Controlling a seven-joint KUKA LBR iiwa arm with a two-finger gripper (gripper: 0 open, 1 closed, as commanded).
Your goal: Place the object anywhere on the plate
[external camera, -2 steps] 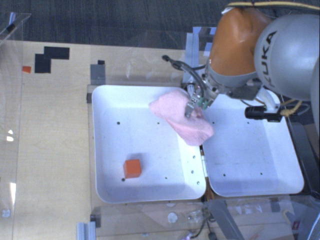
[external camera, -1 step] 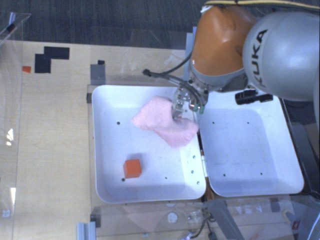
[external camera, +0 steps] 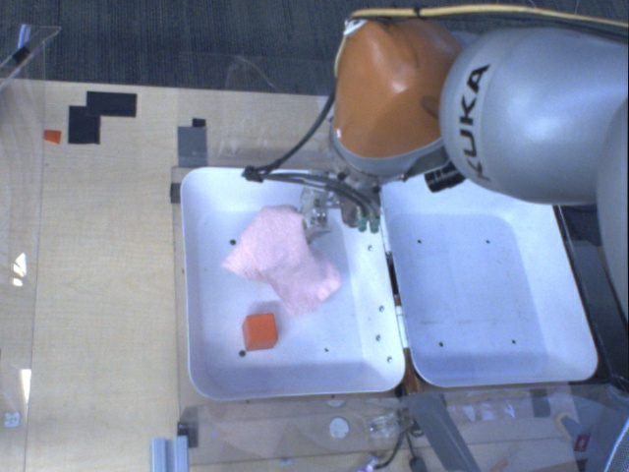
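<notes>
Grey arm [external camera: 531,106] bends over the left bin [external camera: 211,362], gripper [external camera: 316,220] touching pink cloth [external camera: 280,259], grip unclear.

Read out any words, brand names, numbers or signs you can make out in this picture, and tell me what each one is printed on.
"KUKA": black capital letters running up the grey housing of the arm, beside its orange band.
No other text can be read. The black shapes and the small orange square on the bench at upper left are plain marks, not letters. The left bin, pink cloth and orange block carry no lettering.
</notes>
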